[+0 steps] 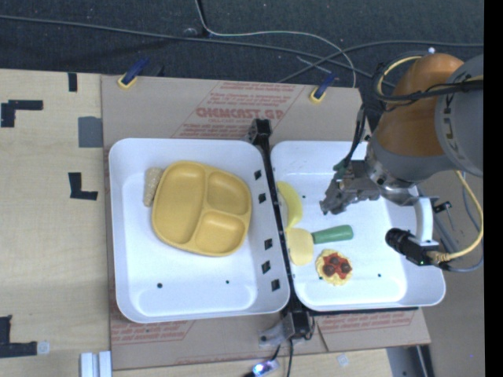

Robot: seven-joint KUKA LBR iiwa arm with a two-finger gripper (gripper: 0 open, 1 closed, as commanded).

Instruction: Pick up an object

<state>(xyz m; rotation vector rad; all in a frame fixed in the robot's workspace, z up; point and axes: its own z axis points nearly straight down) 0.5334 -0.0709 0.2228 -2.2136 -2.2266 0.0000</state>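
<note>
The tabletop [47, 234] holds two white bins side by side; the left bin [134, 289] has a big yellow plate [201, 208] with three parts, and a tan sponge-like piece [151, 185] peeks out from under its left edge; the right bin [416, 289] has the small things; the grey arm [464, 124] reaches in from the right, and its hand [336, 201] hangs over the right bin near the middle; I cannot tell if the hand is clenched or let go; nothing shows between its tips. A green stick [332, 233] lies just below the hand; a yellow round piece [288, 200] sits to the hand's left by the bin wall; a pale yellow lump [300, 247] lies under that; a little pizza toy [335, 267] with red dots sits lowest.
</note>
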